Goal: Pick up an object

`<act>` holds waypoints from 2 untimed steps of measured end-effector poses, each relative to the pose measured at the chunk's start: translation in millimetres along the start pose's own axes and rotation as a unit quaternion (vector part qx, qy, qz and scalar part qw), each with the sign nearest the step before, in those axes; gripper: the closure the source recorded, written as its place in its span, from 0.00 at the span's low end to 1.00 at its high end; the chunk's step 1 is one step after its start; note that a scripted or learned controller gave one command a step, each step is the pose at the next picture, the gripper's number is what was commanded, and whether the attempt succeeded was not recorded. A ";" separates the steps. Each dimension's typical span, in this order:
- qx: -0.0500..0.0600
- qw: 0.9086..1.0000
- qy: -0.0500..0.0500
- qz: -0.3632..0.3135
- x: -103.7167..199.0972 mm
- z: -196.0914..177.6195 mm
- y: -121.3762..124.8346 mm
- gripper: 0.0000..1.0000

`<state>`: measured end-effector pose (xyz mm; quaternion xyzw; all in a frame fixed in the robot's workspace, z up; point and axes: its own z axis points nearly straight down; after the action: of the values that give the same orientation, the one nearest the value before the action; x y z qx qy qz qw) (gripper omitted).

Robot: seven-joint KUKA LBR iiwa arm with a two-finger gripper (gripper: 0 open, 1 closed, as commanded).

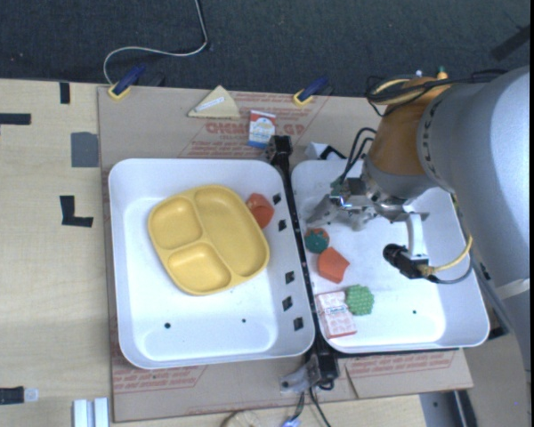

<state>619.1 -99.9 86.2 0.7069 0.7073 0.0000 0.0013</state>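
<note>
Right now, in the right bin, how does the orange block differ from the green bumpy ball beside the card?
The orange block is flat-faced and angular; the green bumpy ball is round and knobbly. The block lies nearer the tool, just below a small teal piece; the ball sits farther toward the bin's near edge, touching the pink-and-white card. They look about the same size. Both rest loose on the right bin floor, ungripped.
</note>
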 end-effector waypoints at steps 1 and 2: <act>-0.001 1.000 0.000 0.000 4.4 -0.2 -9.2 0.00; 0.000 1.000 0.000 0.000 4.5 0.9 43.2 0.00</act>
<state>662.3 -95.3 85.3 0.7067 0.7075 0.0001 0.0012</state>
